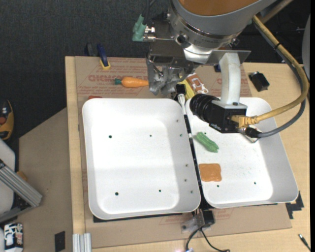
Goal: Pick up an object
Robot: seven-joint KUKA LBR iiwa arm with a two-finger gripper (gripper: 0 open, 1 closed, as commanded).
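The tool (165,81) hung at the far edge of the bins, over the upper end of the divide between them, below the arm's wide grey and orange wrist (211,15). Whether it was released or clenched could not be told; its metal parts merged with the clutter beneath.

An orange carrot-shaped piece with a green tip (132,82) lay on the cardboard (74,147) just to the left of the tool, outside the bins, beyond the far rim of the left bin (133,162). Contact between the two could not be judged. A small yellow and brown packet (194,84) lay just right of the tool, at the far corner of the right bin (256,172), partly hidden by a black cylindrical unit (216,114) mounted on a white bracket.

In the right bin, a green pod-shaped item (206,141) lay tilted close to the divide, well in front of the tool. A flat orange-brown piece (210,173), roughly square with soft corners, lay nearer the camera, also beside the divide and apart from the green item.

A yellow cable (280,108) ran from the black unit up to the right. A blue and yellow clamp (103,56) sat on the worktop's far left.
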